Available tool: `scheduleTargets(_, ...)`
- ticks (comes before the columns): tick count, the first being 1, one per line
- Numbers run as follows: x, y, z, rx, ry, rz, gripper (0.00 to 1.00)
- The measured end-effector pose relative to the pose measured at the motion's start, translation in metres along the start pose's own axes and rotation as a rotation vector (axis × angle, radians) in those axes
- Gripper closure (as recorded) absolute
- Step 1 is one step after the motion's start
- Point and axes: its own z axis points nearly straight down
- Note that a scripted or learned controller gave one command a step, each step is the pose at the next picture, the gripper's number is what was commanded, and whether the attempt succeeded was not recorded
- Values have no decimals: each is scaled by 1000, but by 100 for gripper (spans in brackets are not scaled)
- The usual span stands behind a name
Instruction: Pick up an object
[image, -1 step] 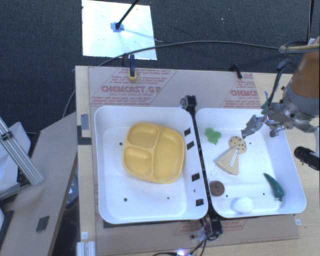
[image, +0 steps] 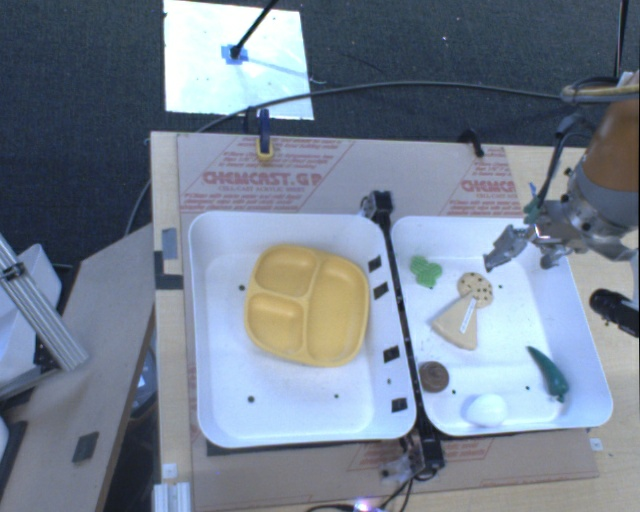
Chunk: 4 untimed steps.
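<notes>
The fingers (image: 503, 250) point to the left and a little down, and nothing is between them; they look close together, but at this size and angle I cannot tell surely if they are open or shut. The gripper (image: 500, 252) hangs over the upper part of the right bin (image: 590, 340), apart from all things in it. The nearest things are the cookie (image: 476, 287), just below the tips, and the green piece (image: 426, 271) to the left of it. Touching the cookie from below is the wedge (image: 458, 324), pale yellow like cheese. Further to the near side lie the brown disc (image: 434, 376), the egg (image: 487, 410) and the green pepper (image: 549, 371), well apart from the gripper. The left bin (image: 215, 400) holds only the yellow plate (image: 307, 304) with three compartments. In my judgement these are toy foods, so light and stiff, probably smooth plastic that can slip. The cookie and the disc lie flat and low, so the fingers find little edge to hold. The egg is round and may roll out. The wedge looks the best choice: it has some height and two straight sides, and the fingers should close across these sides near the wide end.
</notes>
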Motion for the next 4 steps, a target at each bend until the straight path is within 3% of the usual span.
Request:
scheduleTargets(1, 0, -2, 62, 3, 1, 2, 0)
scheduleTargets(3, -1, 2, 149, 2, 1, 2, 0)
scheduleTargets(4, -2, 3, 137, -2, 0, 3, 100)
